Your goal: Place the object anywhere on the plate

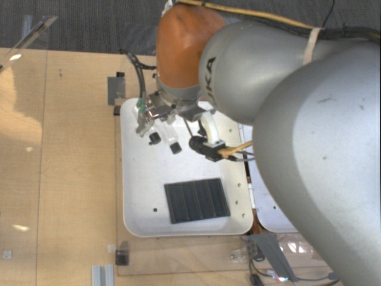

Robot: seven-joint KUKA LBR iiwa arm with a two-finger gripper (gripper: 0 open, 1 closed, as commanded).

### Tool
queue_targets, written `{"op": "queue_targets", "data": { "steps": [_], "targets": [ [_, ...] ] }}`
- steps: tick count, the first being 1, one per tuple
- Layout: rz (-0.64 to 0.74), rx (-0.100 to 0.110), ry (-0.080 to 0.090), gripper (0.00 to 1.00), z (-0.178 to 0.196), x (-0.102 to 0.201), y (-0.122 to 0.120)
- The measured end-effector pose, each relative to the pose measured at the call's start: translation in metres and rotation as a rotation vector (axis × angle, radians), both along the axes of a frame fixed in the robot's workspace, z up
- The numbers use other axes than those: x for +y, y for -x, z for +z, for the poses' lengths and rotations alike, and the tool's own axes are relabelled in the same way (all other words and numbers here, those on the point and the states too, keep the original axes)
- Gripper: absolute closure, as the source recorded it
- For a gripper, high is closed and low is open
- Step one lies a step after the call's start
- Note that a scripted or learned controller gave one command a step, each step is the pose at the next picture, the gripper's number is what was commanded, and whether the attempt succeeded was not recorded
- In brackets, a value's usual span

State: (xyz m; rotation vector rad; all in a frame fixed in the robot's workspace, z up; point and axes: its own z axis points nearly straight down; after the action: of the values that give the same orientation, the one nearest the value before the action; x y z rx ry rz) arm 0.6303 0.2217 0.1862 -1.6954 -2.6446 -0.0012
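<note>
Nearest the camera, well apart from the pincer (165,143), a small black fixture (121,256) is seen on the wooden bench (65,159), just outside the front rim of the left bin (134,219).

Inside that bin, between its front rim and the pincer, a dark ribbed slab (196,200) is laid flat on the white floor. It is set on the camera's side of the pincer and somewhat toward the arm's side, clearly apart from the fingertips. It cannot be told from the view whether this slab is the plate or the object. A small dark dot (155,209) is found on the bin floor just beside the slab's near corner, almost straight toward the camera from the pincer.

On the arm's side of the pincer, part of the right bin (274,219) is shown under the arm (286,100).

The pincer is held over the far half of the left bin. Its two black fingertips (175,148) are spread, with bare white floor seen between them and nothing gripped. Whether the floor is touched by the tips cannot be told.

Above the pincer the orange band (184,46) is seen. Farther off, a grey bracket (116,89) is fixed at the bin's far corner, and dark carpet (89,5) is laid beyond the bench.
</note>
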Motion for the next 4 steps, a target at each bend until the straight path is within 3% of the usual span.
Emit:
{"op": "queue_targets", "data": {
  "steps": [1, 2, 3, 4],
  "targets": [
    [0.449, -0.01, -0.001, 1.0, 0.087, -0.001, -0.039],
    [1.084, -0.012, 0.001, 1.0, 0.093, -0.008, -0.033],
    [0.862, -0.006, 0.0, 1.0, 0.01, 0.011, -0.023],
    [0.677, -0.004, -0.001, 1.0, -0.065, -0.025, 0.038]
  ]
}}
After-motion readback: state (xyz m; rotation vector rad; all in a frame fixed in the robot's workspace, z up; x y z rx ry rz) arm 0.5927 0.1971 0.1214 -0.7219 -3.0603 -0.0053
